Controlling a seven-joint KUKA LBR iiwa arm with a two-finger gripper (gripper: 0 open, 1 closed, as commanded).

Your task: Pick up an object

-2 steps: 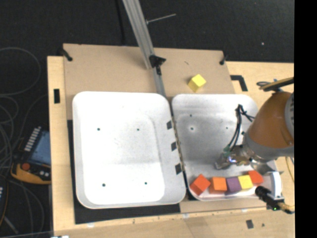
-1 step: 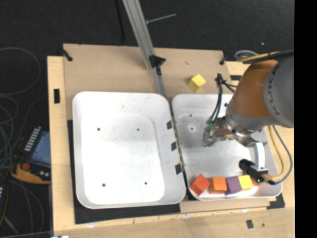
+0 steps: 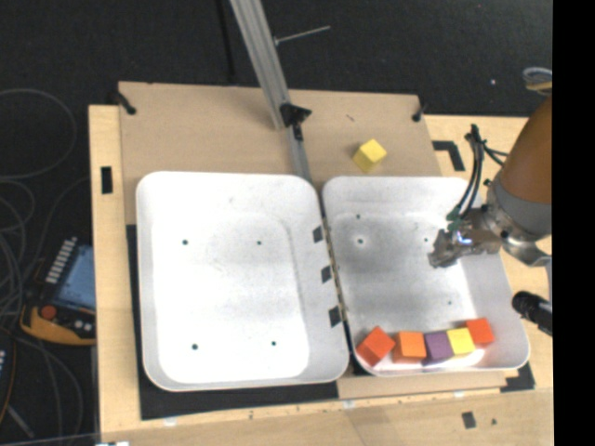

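1. Camera view: the candidates for picking are small cubes. Five sit in a row along the near wall of the right bin (image 3: 483, 282), touching or nearly touching one another.
2. From left to right in that row: a red-orange cube (image 3: 376, 345), turned a little so one corner faces forward and set slightly apart toward the bin's near-left corner; an orange cube (image 3: 410, 345); a purple cube (image 3: 437, 346); a yellow cube (image 3: 461, 342); and a second red-orange cube (image 3: 480, 332), which sits a bit higher up the view than its neighbours.
3. All five look alike in size, with flat matte faces and sharp edges, each a single plain colour.
4. A sixth cube, pale yellow (image 3: 369, 154), lies outside both bins on the tan board (image 3: 204, 128) behind the right bin, near that bin's far-left corner.
5. The gripper (image 3: 444, 249) hangs over the right half of the right bin, well apart from the row of cubes and above bare white floor. No cube is between its fingers; whether it is open or closed I cannot tell.
6. The orange band (image 3: 535, 161) and grey wrist rise from the gripper toward the right edge.
7. The left bin (image 3: 153, 249) lies beside the right one, their inner walls meeting.
8. A grey metal rail (image 3: 263, 49) slants down from the top of the view to the board's far side.
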